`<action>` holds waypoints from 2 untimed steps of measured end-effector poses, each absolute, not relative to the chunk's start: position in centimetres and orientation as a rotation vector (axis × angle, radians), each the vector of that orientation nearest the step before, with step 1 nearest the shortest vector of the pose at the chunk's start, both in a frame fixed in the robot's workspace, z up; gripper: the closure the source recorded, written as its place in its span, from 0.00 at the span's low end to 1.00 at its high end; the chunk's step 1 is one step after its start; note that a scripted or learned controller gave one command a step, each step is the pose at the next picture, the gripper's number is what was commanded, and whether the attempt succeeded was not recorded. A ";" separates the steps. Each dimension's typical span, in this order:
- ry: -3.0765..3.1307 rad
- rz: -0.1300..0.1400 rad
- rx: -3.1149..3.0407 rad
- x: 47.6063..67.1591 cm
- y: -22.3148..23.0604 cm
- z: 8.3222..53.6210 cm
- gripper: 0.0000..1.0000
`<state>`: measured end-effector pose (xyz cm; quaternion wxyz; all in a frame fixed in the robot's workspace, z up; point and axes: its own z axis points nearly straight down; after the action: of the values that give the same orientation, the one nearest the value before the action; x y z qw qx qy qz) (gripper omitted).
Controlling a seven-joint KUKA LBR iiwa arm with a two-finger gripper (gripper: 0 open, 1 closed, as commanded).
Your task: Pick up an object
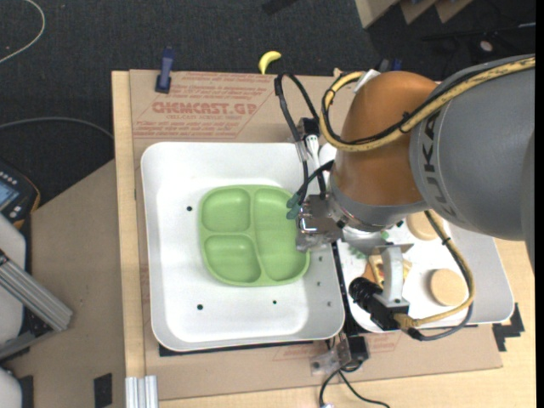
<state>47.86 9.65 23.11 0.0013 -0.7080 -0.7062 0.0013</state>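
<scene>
Resting on brown board [204, 113] | white bins [166, 228] | dark carpet [102, 24] | fingers: cannot tell

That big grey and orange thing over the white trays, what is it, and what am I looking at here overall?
It is a robot arm, grey with an orange band near its wrist, reaching in from the right. The single camera looks down at a slant on a brown bench bearing two shallow white bins side by side.

In the left white bin lies a light green plastic plate with three compartments. The arm's wrist hangs over the boundary between the bins, by the plate's right edge.

The right white bin is mostly covered by the arm. A round tan disc-shaped object sits in it, with other small items I cannot make out.

I cannot see the arm holding anything.
</scene>
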 end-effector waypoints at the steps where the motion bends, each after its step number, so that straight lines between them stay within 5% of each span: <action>1: -2.235 -0.024 -2.215 48.0 15.6 35.7 1.00; 2: -2.214 0.006 -2.225 47.9 11.5 33.4 1.00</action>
<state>47.91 11.46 33.39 0.0012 -0.7089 -0.7053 0.0018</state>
